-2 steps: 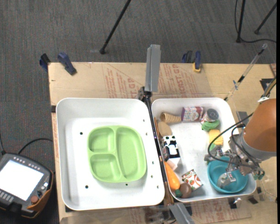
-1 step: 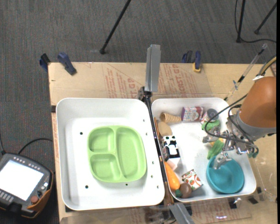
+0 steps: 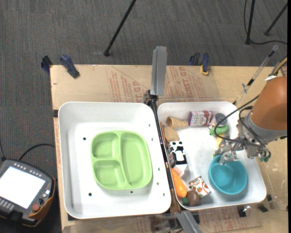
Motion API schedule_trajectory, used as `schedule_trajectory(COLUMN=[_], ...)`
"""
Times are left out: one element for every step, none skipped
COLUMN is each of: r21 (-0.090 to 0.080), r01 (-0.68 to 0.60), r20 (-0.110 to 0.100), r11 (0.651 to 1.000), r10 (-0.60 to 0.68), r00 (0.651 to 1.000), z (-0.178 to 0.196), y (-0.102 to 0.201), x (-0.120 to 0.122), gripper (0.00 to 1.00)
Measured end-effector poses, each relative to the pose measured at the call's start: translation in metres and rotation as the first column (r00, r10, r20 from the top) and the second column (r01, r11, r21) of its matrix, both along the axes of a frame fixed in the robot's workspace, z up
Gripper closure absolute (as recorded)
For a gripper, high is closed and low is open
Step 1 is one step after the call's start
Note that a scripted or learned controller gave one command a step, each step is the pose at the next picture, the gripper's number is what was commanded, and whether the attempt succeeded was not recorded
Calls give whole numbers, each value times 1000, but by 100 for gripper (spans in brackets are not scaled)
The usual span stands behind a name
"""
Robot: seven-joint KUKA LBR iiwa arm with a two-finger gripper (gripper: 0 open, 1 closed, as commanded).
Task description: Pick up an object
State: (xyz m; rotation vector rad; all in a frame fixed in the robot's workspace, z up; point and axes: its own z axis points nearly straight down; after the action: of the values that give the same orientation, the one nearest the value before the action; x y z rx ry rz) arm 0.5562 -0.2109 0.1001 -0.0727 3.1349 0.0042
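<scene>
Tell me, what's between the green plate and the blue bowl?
In the camera view, between the green divided plate and the blue bowl lie the bins' rims, a black-and-white block and an orange carrot.

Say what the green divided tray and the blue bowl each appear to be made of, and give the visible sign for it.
Green divided tray: probably moulded plastic, matte; even pale colour, rounded rims, soft dull shading.
Blue bowl: likely plastic too, smooth and slightly glossier; uniform teal, faint sheen inside. The look cannot rule out glazed ceramic.
</scene>
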Motion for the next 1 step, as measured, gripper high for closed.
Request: schedule_trajectory(r21=[1], r01=[288], r20=[0], r11=[958], r10=[-288], r00=[958], z=[-6], y=[0], x=[16], gripper=[100])
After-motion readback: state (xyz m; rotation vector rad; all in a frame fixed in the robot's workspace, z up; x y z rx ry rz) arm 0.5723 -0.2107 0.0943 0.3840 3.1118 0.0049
